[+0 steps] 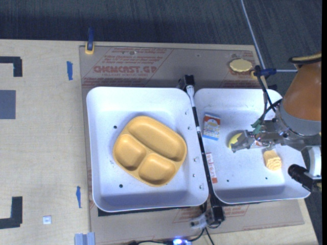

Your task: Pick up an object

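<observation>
**Gripper low in right bin, next to small yellow object**

Two white bins side by side on a brown board. Left bin [97, 137] holds a big yellow divided tray [148, 150], upside-down look, three humps, sitting about center, tilted slightly.

Right bin [245, 190]: small carton [211, 126] with red and white print at roughly 10 o'clock from bin center, lying flat near the divider. A yellow ridged piece [273, 161], looks like a small sponge or waffle toy, at about 4 o'clock, apart from the carton.

Arm comes in from 3 o'clock, orange band [305, 93] at the right edge, grey wrist below it. Gripper [244, 141] sits near bin center, pointing toward 9 o'clock. A small yellow-green object [235, 139] is right at the gripper tip, touching or just beside it. Finger state: cannot tell, too cluttered with wires and too small; cannot tell whether the object is actually held. The ridged piece is just beside the gripper body at 5 o'clock.

Outside the bins: a round yellow disc [240, 65] on the board at 12 o'clock above the right bin.
</observation>
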### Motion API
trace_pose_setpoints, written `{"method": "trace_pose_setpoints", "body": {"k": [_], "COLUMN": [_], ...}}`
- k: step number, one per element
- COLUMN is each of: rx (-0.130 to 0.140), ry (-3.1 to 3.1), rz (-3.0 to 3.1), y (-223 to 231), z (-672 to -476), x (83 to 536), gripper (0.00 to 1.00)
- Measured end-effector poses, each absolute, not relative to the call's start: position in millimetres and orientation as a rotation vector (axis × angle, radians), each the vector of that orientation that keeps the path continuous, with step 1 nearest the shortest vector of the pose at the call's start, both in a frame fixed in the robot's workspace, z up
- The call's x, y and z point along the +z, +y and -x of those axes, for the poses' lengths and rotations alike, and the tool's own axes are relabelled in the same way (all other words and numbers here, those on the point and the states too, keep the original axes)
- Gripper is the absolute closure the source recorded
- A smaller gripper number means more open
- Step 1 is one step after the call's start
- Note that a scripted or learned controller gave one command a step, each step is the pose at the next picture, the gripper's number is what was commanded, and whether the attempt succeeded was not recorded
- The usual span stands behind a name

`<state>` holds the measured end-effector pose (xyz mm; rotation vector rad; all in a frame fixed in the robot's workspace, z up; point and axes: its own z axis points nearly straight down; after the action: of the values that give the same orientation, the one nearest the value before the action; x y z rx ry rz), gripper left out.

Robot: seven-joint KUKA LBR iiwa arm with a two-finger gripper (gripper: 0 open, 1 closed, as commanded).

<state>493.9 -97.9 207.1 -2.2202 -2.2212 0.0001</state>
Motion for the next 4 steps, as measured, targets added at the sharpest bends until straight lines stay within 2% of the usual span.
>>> {"method": "trace_pose_setpoints", "body": {"k": [1,2,4], "rx": [0.0,-0.004,-0.003], "ry": [-2.22,-2.223,-2.224], "rz": [2.221,2.222,2.228], "y": [-141,-98,-93], "z": [-487.9,-481.2,-480.9], "x": [98,86,86], "gripper": [0.0,0.0,0.0]}}
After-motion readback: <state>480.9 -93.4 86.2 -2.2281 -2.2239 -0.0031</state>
